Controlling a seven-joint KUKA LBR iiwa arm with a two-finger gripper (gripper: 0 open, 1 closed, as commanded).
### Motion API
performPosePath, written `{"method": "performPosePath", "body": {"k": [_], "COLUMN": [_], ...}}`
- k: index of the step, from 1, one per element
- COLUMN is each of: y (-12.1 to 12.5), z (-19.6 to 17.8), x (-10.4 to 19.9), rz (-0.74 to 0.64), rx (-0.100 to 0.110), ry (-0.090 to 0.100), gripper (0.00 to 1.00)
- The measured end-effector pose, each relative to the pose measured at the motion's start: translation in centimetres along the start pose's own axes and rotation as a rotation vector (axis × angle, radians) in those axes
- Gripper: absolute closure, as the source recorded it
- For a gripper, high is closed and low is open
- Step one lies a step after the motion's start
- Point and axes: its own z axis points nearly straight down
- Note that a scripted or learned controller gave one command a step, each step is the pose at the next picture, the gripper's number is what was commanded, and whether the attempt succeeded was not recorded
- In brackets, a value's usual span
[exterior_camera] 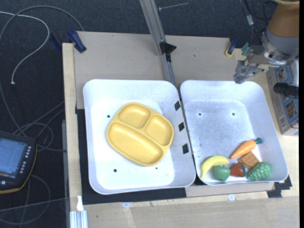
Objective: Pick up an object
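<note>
In the right bin (223, 122), several toy foods cluster at the near right corner: an orange carrot (244, 148), a yellow banana (212, 164), a green apple (221, 173), a red piece (237, 170), a brown waffle-like block (248, 160) and a green bunch of grapes (259, 171). My gripper (242, 75) hangs over the far right rim of that bin, well away from the foods. Nothing shows between its fingertips, which look close together.
The left bin (95, 127) holds a yellow divided plate (140, 133). A metal post (154, 18) rises behind the bins' shared edge. Blue clamps (76, 41) sit at the bench's far corners. A pendant (14, 160) and cables lie on the floor at left.
</note>
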Motion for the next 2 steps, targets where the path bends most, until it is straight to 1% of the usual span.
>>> {"method": "performPosePath", "body": {"k": [1,2], "y": [0.3,0.0], "z": [0.9,-0.3], "x": [5.2,10.8], "rz": [-0.004,-0.005], "rx": [0.008,0.007], "ry": [0.004,0.005], "gripper": [1.0,1.0]}}
